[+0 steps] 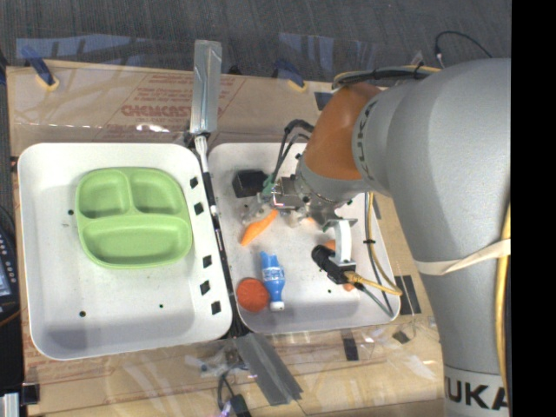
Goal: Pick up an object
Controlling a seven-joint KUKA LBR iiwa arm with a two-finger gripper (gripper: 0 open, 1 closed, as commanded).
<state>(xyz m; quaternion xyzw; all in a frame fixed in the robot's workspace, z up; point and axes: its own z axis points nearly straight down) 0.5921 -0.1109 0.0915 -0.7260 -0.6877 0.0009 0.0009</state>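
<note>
Two white bins are seen side by side on the surface (104, 102). The left bin (39, 320) is occupied by a green plate (135, 215) with three compartments, laid flat and nearer the bin's far edge than its near one.

The right bin (300, 313) is reached into by the arm (434, 172), which comes in over the right edge of the surface. Its orange band (334, 142) is seen above the far right part of that bin. The claw (280, 200) is held low over the middle of the right bin, somewhat towards the far edge. Whether the claw is spread or pressed together cannot be told, since it is masked by the wrist.

Four things are found in the right bin. A black block (250, 182) is placed towards the far left corner, just beside the claw. A carrot (258, 227) is laid at a slant just on the near side of the claw, towards the left edge; whether it is touched by the claw cannot be told. A bottle (273, 279), blue and white, is laid flat between the carrot and the near edge. An orange ball (253, 294) is set by the near left corner, just beside the bottle, and contact between the two cannot be judged.
</note>
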